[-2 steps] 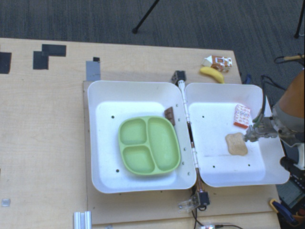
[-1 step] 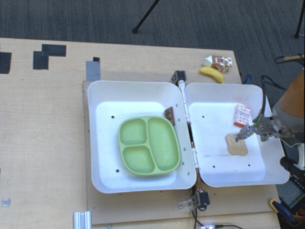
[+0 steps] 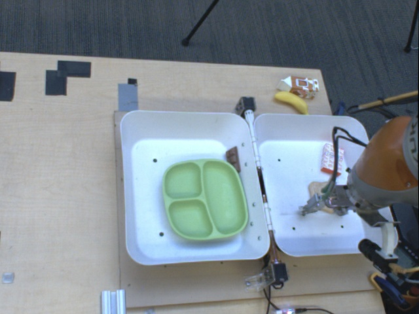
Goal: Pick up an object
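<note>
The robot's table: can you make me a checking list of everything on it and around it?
Surface: light wooden bench bearing two shallow white bins, left bin and right bin, side by side.
Job's things: green divided plate and a small brown object in the left bin; red-and-white packet and a small tan object in the right bin.
Clutter: banana and a small carton on the bench behind the right bin.
Grippers: gripper low over the right bin, near the tan object.
Cables: black cable looping at the arm; wires at the bench's front edge.
Surroundings: dark carpet; black stand leg.
</note>
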